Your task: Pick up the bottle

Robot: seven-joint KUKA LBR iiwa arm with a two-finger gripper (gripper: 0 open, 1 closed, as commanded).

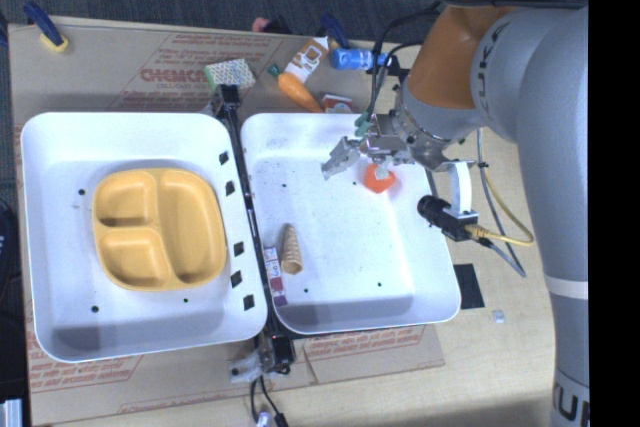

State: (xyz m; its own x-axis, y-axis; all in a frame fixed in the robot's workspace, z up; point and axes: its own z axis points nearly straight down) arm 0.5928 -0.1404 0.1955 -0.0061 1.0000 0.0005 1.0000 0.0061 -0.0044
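In the camera view my gripper [358, 155] hangs over the far part of the right bin [420, 290]. A small orange-red object [379, 179] lies on the bin floor just below and to the right of it, partly hidden by the gripper; I cannot tell whether it is a bottle. A white and orange bottle [303, 63] and a blue bottle-like item [350, 59] lie outside the bins on the cardboard behind the right bin. Nothing is visibly held by the gripper.
A toy ice cream cone [289, 248] lies near the right bin's left wall. The left bin [50, 315] holds a yellow divided plate [158, 227]. An orange carrot-like item [298, 92] and a green patterned packet [229, 73] lie behind the bins.
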